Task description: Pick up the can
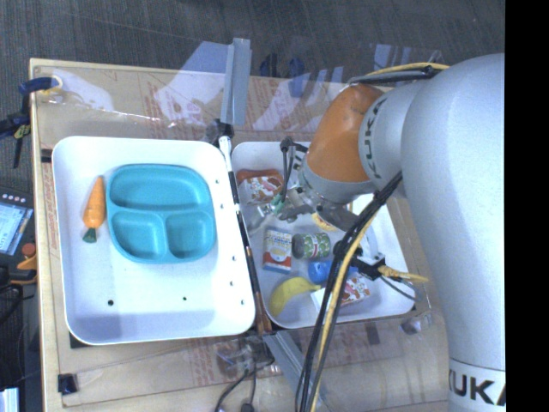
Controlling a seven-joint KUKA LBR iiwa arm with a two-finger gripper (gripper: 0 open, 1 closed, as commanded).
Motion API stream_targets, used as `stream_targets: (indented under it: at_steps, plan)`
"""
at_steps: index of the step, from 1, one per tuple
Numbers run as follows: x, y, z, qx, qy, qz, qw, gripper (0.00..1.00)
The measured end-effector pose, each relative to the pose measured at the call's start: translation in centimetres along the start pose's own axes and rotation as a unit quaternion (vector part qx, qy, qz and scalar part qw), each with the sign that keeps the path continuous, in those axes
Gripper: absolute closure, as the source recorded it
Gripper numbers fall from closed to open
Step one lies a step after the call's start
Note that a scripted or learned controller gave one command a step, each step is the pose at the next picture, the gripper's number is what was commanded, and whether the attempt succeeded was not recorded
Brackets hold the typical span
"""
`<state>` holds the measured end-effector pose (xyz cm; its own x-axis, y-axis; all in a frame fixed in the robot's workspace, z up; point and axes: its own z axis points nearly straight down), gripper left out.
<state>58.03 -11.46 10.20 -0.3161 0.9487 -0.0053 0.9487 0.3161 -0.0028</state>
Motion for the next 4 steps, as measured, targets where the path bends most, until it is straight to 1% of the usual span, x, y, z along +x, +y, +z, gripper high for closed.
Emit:
stream_targets:
  at_steps: [1,2,3,4]
  plan:
    - [0.5,-4.7,1.2,0.001,0.003,-0.035,0.9994,0.00]
    - [0.6,-4.7,0.3,0.001,0.004,-0.037,0.9993,1.00]
    - [0.6,-4.7,0.3,0.001,0.004,-0.037,0.9993,0.00]
    - [-2.7,0.5,-0.5,0.000,0.003,-0.029,0.9996,0.00]
